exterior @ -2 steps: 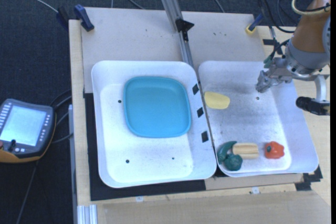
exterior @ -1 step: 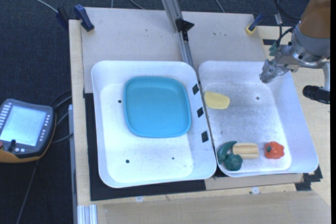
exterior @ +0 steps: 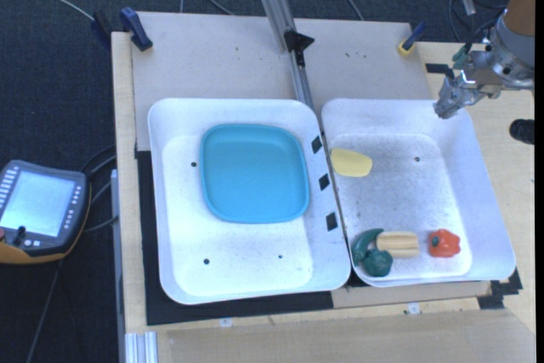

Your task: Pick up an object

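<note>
Seen from above at a slant: pale wooden bench (exterior: 212, 55) over dark carpet strewn with cables, handheld control pendant (exterior: 38, 208) lying off to the left. Two white bins side by side. Left bin (exterior: 170, 268) carrying one blue plate (exterior: 255, 172). Right bin (exterior: 476, 183) carrying four small things: one yellow piece (exterior: 350, 162) near its left wall, then along the front edge one green piece (exterior: 371, 252), one tan block (exterior: 398, 244) touching it, one red piece (exterior: 443, 243) just beside. Gripper (exterior: 448, 104) poised above that bin's far right corner, well apart from all four; clenched or released, cannot tell
</note>
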Controlling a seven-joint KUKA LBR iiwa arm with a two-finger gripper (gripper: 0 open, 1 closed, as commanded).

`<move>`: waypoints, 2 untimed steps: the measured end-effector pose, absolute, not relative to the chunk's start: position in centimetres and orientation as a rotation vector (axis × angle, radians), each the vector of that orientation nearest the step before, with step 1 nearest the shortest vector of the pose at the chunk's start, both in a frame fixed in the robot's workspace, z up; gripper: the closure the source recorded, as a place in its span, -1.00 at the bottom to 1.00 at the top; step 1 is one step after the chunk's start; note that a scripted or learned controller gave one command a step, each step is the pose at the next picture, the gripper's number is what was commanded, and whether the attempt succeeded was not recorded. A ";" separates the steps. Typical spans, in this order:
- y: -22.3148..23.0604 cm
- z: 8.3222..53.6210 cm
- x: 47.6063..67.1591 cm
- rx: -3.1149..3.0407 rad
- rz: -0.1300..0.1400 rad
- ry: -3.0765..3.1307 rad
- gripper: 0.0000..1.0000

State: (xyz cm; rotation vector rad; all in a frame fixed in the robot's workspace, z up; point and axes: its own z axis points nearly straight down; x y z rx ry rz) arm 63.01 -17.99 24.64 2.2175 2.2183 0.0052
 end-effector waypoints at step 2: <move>-7.3 25.8 63.6 2.216 0.003 2.227 1.00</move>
